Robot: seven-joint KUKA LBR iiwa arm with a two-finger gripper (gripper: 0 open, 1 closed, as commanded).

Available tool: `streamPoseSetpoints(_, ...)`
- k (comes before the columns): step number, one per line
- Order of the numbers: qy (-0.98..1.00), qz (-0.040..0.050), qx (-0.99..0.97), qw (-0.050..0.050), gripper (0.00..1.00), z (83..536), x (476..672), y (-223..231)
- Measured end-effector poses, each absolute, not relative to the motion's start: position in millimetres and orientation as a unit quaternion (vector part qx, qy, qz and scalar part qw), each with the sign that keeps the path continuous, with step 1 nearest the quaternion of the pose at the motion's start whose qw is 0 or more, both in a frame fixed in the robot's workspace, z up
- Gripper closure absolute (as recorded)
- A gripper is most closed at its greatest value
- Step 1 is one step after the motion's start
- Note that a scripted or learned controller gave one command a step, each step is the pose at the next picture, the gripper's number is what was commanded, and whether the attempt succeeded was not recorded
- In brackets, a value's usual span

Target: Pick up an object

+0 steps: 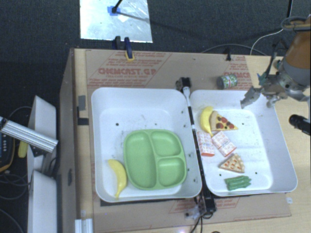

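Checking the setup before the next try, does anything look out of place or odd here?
One thing: a small can lies on its side on the bench, outside the right bin, beyond its far rim. The toy foods sit inside the bins. The gripper hangs over the right bin's far corner.

Arm: I see my one arm (pixel 297 57) coming in from three o'clock, high in the view near two o'clock, grey with the orange band above the wrist.
Wrist: bent so the hand leads toward nine o'clock, slightly downward.
Hand: my hand (pixel 257 97) sits at the arm's nine o'clock end, pale grey, blurred.
Fingers: too blurred for me to judge their spread.
Load: I see nothing between them.
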State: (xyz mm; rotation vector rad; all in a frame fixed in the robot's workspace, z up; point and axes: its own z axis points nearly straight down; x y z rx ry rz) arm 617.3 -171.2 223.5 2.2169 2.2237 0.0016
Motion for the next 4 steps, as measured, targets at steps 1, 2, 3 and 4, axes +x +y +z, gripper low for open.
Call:
streamPoseSetpoints(1,0.709,0.0008,0.705,0.000,0.00,180.6,645.9,-116.8)
streamPoseSetpoints(2,0.709,0.0025,0.705,0.003,0.00,87.7,637.9,-85.4)
streamPoseSetpoints(3,0.709,0.0041,0.705,0.007,1.00,100.3,640.1,-87.4)
streamPoseSetpoints(4,0.709,0.0016,0.705,0.001,1.00,185.5,605.2,-32.0)
